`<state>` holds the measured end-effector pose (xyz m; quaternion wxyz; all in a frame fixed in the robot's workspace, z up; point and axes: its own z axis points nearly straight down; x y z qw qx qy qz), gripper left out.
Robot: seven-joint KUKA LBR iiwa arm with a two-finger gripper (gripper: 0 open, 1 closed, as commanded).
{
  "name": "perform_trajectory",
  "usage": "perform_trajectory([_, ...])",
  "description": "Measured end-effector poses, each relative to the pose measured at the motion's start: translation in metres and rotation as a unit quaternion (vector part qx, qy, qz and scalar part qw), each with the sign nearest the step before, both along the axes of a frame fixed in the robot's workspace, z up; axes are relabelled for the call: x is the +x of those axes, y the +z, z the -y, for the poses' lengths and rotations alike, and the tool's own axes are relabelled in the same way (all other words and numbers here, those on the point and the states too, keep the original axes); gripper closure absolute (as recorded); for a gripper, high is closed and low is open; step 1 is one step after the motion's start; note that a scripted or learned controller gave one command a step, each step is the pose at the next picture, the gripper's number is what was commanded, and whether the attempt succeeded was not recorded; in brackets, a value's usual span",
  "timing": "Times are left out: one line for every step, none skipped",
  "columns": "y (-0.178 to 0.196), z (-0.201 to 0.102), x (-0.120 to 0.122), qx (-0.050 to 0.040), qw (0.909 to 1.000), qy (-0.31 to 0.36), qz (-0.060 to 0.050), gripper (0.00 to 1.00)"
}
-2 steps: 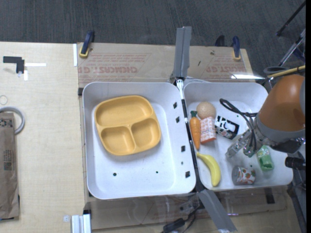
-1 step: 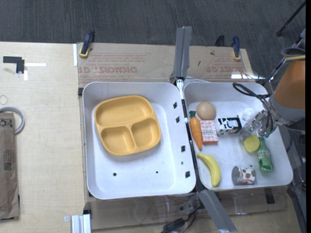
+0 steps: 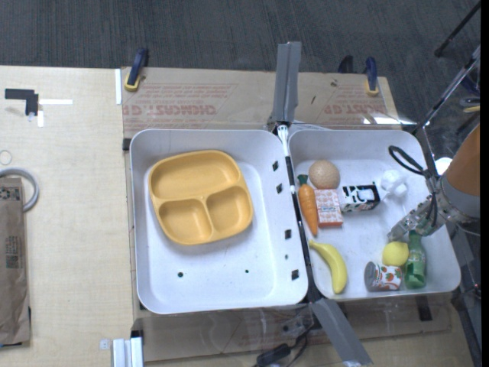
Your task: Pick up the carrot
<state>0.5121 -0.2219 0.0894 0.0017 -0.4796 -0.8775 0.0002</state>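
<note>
Against the right bin's (image 3: 451, 277) left wall lies the carrot (image 3: 308, 209), touching a pink box (image 3: 328, 207). Whether the hand (image 3: 416, 222) is spread cannot be told; it should straddle the carrot's width.

A dark grey carpeted floor (image 3: 229, 14) fills the top of the scene, seen from above at a slant. Below it lies a pale wooden bench top (image 3: 61, 136). A sheet of brown cardboard (image 3: 206, 102) with red print lies flat on the bench, held at its far edge by two blue and yellow clamps (image 3: 137, 69). A brown paper bag (image 3: 14, 258) rests at the bench's left edge. Lighting is even and bright.
</note>
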Motion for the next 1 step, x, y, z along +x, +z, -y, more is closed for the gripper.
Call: perform_trajectory([0.0001, -0.0084, 0.0471, -0.0013, 0.9938, -0.111, 0.001, 1.00])
